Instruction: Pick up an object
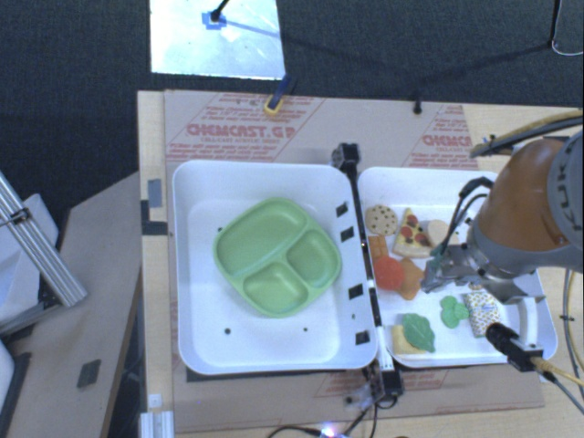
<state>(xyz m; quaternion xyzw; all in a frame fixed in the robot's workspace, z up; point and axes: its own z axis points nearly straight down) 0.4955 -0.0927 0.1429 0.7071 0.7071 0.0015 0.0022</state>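
Reaching in over the right bin [547, 336], the gripper [444, 275] hangs above the toy food; whether it is apart or together cannot be told. The left bin [196, 336] holds a green divided plate [276, 256] at its centre. In the right bin's left half lie a cookie [380, 218], a pizza slice [412, 233], a red-orange piece [395, 275] and a green leaf [419, 332]. All look light, stiff and small, probably best pinched across their narrow sides.

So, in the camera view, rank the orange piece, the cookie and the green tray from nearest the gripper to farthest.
1. Orange piece, right bin, just left of the gripper.
2. Cookie, right bin's upper left.
3. Green tray, in the left bin.
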